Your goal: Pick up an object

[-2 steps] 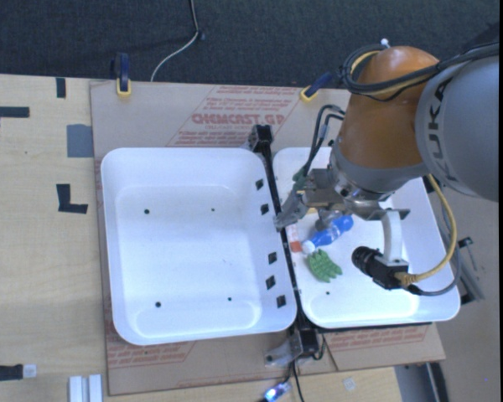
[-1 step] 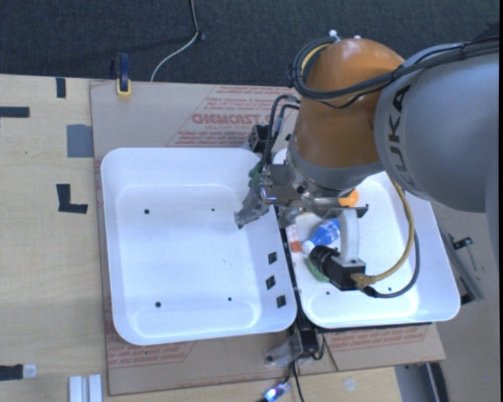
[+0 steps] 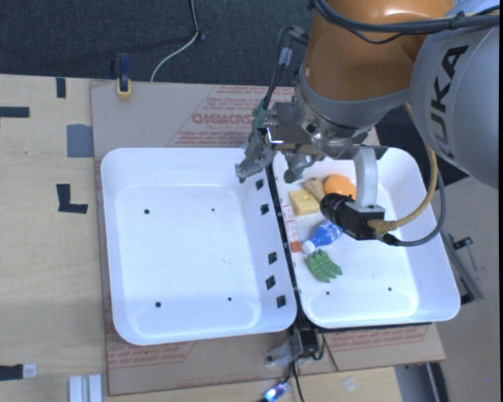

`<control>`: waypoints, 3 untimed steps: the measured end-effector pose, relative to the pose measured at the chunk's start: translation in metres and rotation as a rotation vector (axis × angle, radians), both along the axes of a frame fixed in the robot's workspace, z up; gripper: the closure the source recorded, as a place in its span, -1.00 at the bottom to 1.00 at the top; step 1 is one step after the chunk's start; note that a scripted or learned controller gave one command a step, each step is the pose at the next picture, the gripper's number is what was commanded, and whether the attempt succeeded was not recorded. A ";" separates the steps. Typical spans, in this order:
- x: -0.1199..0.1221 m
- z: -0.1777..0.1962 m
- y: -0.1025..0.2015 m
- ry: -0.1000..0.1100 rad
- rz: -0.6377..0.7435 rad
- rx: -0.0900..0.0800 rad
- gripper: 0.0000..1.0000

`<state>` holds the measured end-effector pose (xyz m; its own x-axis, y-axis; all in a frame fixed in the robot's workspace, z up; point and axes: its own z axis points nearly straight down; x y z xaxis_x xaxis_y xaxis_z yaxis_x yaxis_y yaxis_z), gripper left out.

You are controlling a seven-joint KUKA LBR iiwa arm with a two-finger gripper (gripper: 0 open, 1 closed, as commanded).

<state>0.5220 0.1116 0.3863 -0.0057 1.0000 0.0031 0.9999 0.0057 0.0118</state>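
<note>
camera view: the tool [image 3: 271,164] hangs over the divider between bins, fingers apart, holding nothing. the orange ball [image 3: 339,183], yellow block [image 3: 303,202], blue bottle [image 3: 324,235] and green toy [image 3: 323,266] lie in the right bin [image 3: 402,296]. approach step, i judge; next, shift right and descend.

Arm [image 3: 402,48] cut off by top and right edges. Tool [image 3: 272,162] partly masked by wrist hardware – finger spacing unreadable. Orange ball [image 3: 339,183] half covered by black cable fitting [image 3: 352,216]. Right bin [image 3: 419,308] far rim hidden under arm. Blue-white item [image 3: 323,235] too small to identify – likewise green item [image 3: 324,266].
</note>
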 end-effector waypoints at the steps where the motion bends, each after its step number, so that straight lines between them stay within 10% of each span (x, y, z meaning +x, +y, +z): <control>1: -0.040 -0.038 -0.026 0.018 -0.007 -0.005 1.00; 3: -0.038 0.126 0.073 0.006 0.002 0.000 1.00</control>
